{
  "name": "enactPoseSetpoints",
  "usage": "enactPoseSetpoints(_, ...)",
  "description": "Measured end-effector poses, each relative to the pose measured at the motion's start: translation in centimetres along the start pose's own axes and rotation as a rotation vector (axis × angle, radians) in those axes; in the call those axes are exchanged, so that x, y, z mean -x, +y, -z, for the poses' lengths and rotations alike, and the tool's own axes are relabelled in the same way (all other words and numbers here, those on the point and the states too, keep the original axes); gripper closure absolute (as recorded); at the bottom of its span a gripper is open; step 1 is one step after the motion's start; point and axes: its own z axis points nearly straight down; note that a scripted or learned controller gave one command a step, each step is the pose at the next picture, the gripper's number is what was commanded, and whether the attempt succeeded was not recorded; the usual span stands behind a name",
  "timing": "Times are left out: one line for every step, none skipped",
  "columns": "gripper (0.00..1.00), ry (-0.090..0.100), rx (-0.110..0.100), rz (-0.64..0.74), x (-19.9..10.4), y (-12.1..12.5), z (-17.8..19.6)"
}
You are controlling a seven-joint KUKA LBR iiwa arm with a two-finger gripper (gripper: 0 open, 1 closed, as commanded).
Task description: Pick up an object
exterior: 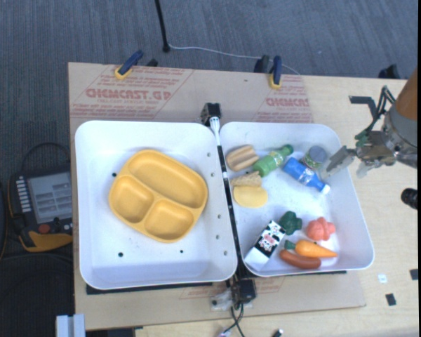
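Dark grey carpet surrounds a cardboard-topped bench (196, 90) clamped at its far edge, presumably so the two white bins cannot slide. Taking the right bin (351, 209) as landmark: the toys crowd inside it, a blue bottle (303, 174) and green bottle (272, 162) toward its far side, a carrot (313, 249) and milk carton (268, 241) at its near edge. Left of it, the other bin holds a yellow divided tray (158, 195). The gripper (356, 156) hangs over the bin's right rim, fingers spread and holding nothing, likely poised to descend.
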Motion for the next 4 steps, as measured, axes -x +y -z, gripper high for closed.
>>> enactPoseSetpoints(0.00,0.000,0.001,0.000,-1.7,2.3,-12.3)
enactPoseSetpoints(1.00,0.000,0.000,0.001,-1.8,2.3,-11.4)
enactPoseSetpoints(1.00,0.000,-0.001,0.001,-6.5,6.7,-7.7)
enactPoseSetpoints(1.00,-0.001,-0.001,0.003,-6.6,6.8,-6.8)
